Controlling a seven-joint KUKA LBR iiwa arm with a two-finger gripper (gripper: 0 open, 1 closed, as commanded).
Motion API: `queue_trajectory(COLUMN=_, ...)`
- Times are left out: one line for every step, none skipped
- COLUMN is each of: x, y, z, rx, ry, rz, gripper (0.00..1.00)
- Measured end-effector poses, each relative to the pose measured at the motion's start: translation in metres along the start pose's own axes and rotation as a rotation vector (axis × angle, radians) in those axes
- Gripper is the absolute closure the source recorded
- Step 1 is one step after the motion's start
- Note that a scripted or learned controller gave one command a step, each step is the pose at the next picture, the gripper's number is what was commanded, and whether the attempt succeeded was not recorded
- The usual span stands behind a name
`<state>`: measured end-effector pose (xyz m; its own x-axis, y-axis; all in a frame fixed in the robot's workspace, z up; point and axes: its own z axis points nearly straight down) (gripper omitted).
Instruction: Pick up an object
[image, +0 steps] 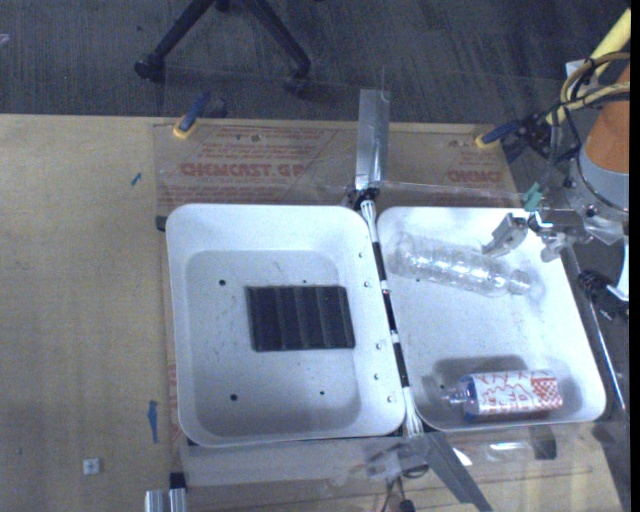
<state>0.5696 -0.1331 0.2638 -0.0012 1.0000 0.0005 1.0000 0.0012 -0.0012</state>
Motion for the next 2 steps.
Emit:
queue_trajectory(x=-0.044, y=0.039, z=0.071, rx=-0.002, ry=-0.001, rz=0.025, gripper=0.00)
queue_trajectory(x=-0.045, y=0.043, z=0.144, rx=-0.005, ry=-0.002, rz=0.027, gripper=0.00)
